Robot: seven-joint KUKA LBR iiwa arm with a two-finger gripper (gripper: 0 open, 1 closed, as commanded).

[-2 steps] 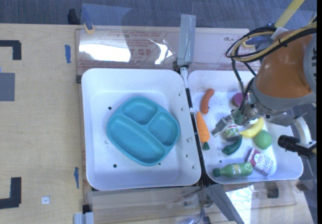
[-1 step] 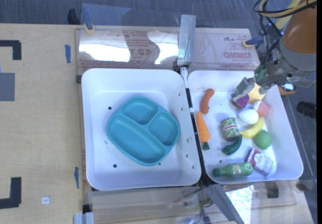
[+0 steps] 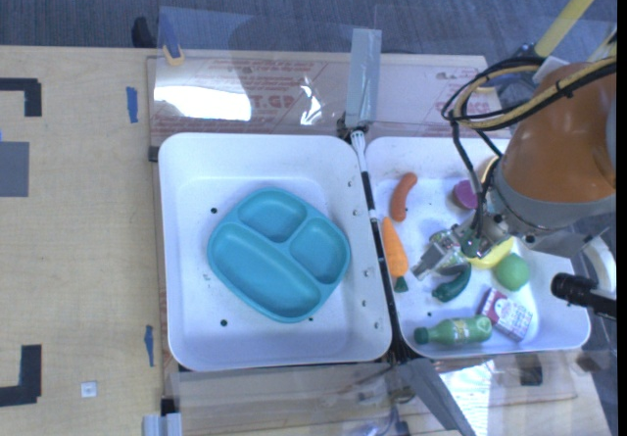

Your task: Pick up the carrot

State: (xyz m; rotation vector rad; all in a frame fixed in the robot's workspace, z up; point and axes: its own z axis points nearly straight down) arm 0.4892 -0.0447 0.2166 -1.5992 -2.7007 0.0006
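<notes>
The carrot (image 3: 393, 246) is orange with a green stub at its near end. It lies lengthwise along the left wall of the right bin (image 3: 563, 334). My gripper (image 3: 429, 260) hovers low just right of the carrot, a small gap away, and its fingers point left toward it. The two metal fingers (image 3: 434, 248) stand apart with nothing between them. The grey arm with its orange band comes in from the right above the bin.
An orange-red sausage (image 3: 403, 195) lies just beyond the carrot. Around the gripper are a dark green vegetable (image 3: 452, 285), a yellow piece (image 3: 497, 252), a green fruit (image 3: 511, 272), a purple item (image 3: 463, 194), a green bottle (image 3: 454, 331) and a purple carton (image 3: 507, 316). A teal divided plate (image 3: 279, 253) sits in the left bin (image 3: 186, 228).
</notes>
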